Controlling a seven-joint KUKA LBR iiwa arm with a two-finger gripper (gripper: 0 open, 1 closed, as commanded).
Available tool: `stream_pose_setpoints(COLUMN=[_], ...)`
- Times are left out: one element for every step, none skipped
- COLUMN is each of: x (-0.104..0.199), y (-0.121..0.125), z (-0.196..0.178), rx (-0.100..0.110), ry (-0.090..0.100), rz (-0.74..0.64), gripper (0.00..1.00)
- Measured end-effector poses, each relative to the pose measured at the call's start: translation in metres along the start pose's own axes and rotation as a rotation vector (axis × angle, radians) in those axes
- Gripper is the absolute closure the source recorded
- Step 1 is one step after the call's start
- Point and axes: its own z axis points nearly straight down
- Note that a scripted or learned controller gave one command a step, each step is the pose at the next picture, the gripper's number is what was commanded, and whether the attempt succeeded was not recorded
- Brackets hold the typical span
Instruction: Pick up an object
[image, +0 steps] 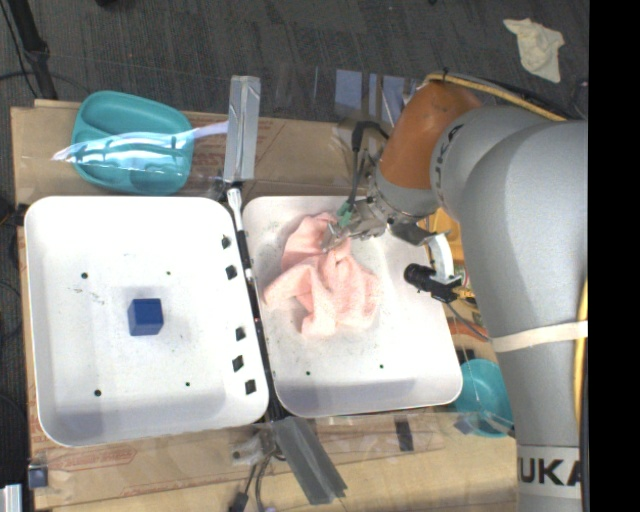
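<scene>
1. Arm is down in the right bin, gripper at the top edge of the pink cloth.
2. Jaws: can't tell open/closed or whether they've got fabric; too small and hidden by the wrist.
3. Cloth is crumpled on the bin floor, not lifted. Blue cube sits untouched in the left bin.
4. Est: at grasp stage; lift not yet done.

Two white bins, one blue cube, one pink cloth, two teal scoops.
</scene>
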Motion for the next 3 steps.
stream_pose_setpoints(x=[0.0,0.002,0.002], y=[0.0,-0.032,-0.032], z=[0.0,0.011,0.001], rx=[0.0,-0.001,-0.001], ry=[0.0,-0.001,-0.001], rz=[0.0,-0.05,-0.053], gripper=[0.0,0.0,1.0])
